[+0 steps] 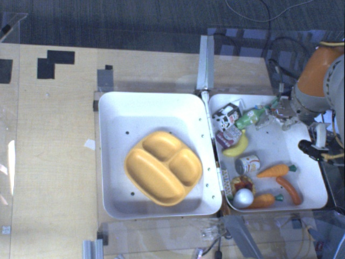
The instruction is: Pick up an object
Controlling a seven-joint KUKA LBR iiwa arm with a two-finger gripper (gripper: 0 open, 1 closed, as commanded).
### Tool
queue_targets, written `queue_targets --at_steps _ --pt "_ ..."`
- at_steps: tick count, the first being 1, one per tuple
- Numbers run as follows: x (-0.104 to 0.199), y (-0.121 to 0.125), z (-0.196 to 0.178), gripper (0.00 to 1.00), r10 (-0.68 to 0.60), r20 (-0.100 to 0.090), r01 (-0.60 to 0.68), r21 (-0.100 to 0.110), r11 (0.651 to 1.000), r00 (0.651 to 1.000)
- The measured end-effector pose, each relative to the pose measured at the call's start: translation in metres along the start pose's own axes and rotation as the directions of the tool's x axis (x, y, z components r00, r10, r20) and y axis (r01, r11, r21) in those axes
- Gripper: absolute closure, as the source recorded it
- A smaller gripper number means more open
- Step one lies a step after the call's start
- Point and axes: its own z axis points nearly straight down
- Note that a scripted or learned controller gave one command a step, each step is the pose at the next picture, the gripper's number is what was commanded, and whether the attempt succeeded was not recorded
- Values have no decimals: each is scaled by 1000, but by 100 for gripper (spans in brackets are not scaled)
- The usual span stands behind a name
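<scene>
The right bin (283, 144) holds several small items: a green bottle-like object (249, 117), a black-and-white packet (226, 115), a purple packet (227, 137), a yellow banana (237, 146), a small can (247, 164), an orange carrot (275, 170), a second carrot (263, 200), a red-orange sausage shape (289, 190) and a white ball (243, 197). My gripper (282, 112) hangs over the bin's far right corner, just right of the green object. Nothing shows between its fingers.
The left bin (116, 123) holds a yellow three-compartment plate (163, 166). A metal divider post (205, 63) stands behind the gap between the bins. Black cables (315, 150) run along the right bin's right edge. Bare wooden bench lies to the left.
</scene>
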Motion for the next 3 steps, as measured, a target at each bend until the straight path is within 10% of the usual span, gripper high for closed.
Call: queue_targets --at_steps 1,2,3 --pt "5 25 1 0 2 0 -2 20 1000 1000" --pt "7 27 -11 100 -5 2 5 15 1000 1000" --pt "10 -44 -34 100 74 2 -74 2 997 997"
